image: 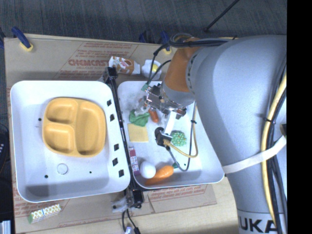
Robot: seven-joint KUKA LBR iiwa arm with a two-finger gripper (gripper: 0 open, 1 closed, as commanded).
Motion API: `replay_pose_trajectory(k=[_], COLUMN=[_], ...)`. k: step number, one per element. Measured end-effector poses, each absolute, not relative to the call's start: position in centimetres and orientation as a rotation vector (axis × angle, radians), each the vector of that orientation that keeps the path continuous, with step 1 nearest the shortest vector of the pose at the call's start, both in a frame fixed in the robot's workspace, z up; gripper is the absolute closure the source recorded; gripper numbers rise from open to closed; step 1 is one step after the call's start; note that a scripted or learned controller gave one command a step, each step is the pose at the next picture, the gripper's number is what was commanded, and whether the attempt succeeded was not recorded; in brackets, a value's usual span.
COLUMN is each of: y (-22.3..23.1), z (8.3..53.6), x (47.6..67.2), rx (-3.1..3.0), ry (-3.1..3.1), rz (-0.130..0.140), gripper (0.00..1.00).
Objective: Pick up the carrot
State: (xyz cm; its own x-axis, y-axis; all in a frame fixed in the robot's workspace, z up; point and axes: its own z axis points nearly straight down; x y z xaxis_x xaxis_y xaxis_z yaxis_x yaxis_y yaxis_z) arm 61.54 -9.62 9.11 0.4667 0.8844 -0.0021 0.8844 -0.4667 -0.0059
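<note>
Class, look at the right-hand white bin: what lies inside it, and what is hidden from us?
Inside the right bin: a carrot beside a white egg at the near edge, a yellow slice, a green leaf and a green bumpy ball. The arm covers the bin's far right part.

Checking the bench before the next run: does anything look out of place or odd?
Two small items lie outside the bins: a packet on the cardboard above them and a wrapped candy at the lower left. The carrot rests in the right bin.

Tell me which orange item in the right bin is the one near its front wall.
The large carrot, lying next to the white egg. The other, smaller orange piece sits farther back, under the gripper.
</note>
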Motion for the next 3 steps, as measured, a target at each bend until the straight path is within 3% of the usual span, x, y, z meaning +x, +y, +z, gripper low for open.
replay_pose_trajectory(k=[1,2,3], y=[-5.8,-9.1,-10.6], z=[19.2,14.0,9.1], x=[65.7,65.6,63.1], rx=[-2.521,-2.675,-2.812], ry=[-1.872,-1.639,-1.390], rz=[0.002,0.007,0.007], gripper=[0.00,0.00,0.00])
